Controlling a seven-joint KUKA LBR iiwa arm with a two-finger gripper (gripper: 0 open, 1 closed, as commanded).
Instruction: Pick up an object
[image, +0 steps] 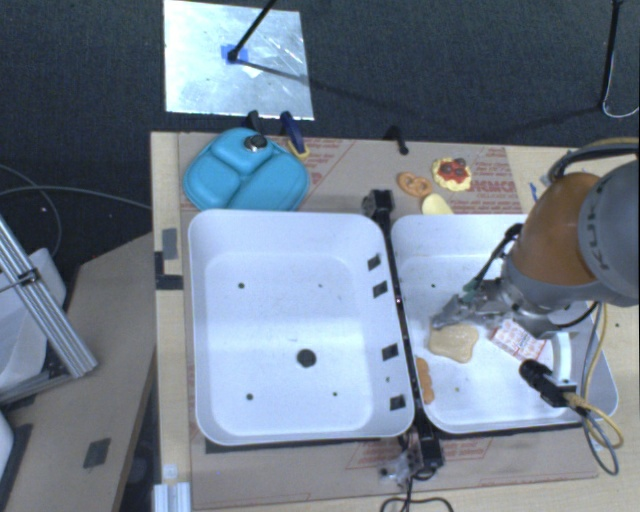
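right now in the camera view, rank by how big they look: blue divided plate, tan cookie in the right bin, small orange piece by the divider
1. blue divided plate
2. tan cookie
3. small orange piece

My bench (330, 160) is pale wood, set on a dark blue-grey carpet (80, 90). Beyond the bench's far edge a shiny metal sheet (238, 58) lies on that carpet. To the bench's left stands a lower tan table (90, 400) carrying an aluminium rail (40, 300).
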